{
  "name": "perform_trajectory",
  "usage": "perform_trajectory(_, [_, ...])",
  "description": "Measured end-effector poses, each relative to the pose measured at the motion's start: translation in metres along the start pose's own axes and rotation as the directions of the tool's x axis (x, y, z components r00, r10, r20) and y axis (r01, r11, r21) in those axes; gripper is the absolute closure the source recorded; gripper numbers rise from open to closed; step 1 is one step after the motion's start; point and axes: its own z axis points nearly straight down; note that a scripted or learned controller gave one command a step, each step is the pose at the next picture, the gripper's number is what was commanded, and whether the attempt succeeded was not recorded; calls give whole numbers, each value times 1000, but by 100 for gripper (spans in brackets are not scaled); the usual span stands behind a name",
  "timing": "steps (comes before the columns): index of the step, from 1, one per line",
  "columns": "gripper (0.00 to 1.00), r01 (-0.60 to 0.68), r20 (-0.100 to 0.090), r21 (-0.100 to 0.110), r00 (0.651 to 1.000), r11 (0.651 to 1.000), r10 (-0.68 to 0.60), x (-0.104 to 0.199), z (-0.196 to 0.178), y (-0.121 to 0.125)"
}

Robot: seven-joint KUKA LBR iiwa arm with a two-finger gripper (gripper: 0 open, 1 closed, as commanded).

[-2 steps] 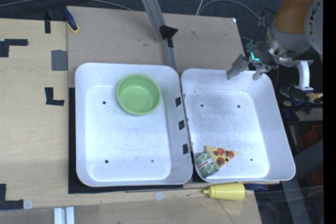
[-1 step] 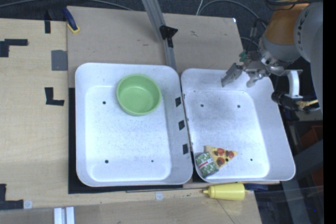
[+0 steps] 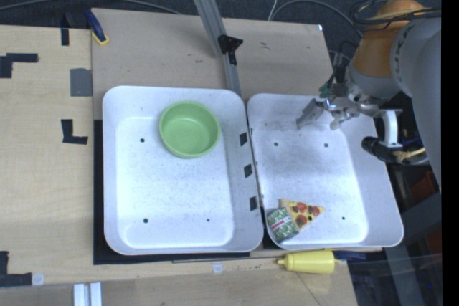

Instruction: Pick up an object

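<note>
Lying well apart from pincer [image 3: 324, 116]: pizza slice [image 3: 303, 212].

A green bowl [image 3: 189, 129] is seen in the left bin [image 3: 122, 226]; the gripper [image 3: 321, 115] is positioned over the right bin [image 3: 373, 226], nothing held.

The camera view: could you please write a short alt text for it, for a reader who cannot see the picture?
A grey robot arm reaches in from the right, its gripper over the far end of the right white bin. A toy pizza slice and a small green packet lie near this bin's front edge. The left bin holds a green bowl; a yellow bottle lies on the bench.
</note>
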Motion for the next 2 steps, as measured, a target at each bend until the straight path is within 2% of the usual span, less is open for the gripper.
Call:
perform_trajectory(1, [0, 1, 1, -4, 1000, 1000, -1, 1, 42, 0])
perform_trajectory(2, [100, 2, 1, -4, 1000, 1000, -2, 1, 31, 0])
